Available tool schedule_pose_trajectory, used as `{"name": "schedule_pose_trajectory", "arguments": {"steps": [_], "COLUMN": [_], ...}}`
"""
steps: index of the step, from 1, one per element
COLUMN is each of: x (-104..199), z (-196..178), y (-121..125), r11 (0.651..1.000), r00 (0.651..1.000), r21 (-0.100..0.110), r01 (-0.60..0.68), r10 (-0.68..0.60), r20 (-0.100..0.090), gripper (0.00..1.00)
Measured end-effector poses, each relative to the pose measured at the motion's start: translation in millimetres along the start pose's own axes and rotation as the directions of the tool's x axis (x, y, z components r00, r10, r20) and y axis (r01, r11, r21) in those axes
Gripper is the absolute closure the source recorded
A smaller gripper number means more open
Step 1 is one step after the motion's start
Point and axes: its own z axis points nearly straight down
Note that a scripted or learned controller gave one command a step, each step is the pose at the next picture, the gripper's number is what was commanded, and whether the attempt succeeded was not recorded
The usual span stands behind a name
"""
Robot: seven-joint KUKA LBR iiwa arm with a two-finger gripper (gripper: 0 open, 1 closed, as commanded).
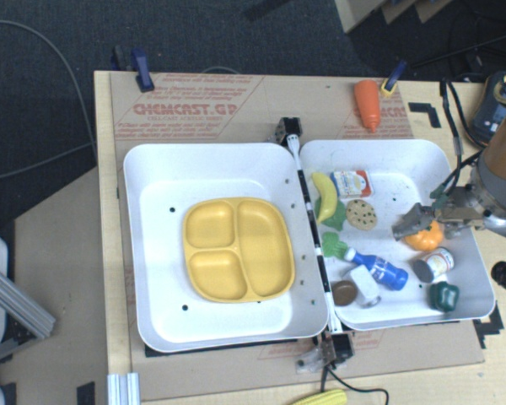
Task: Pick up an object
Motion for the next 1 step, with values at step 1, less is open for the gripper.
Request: {"name": "schedule_pose_trajectory", "arguments": {"steps": [1], "x": [-76.3], "z": [132.1], "y": [45.9], "r11": [1.000], "r00": [1.000], "r21": [0.000], "r01": [0.000], "r10": [0.000], "r20": [-0.002], "gripper": [0.00]}}
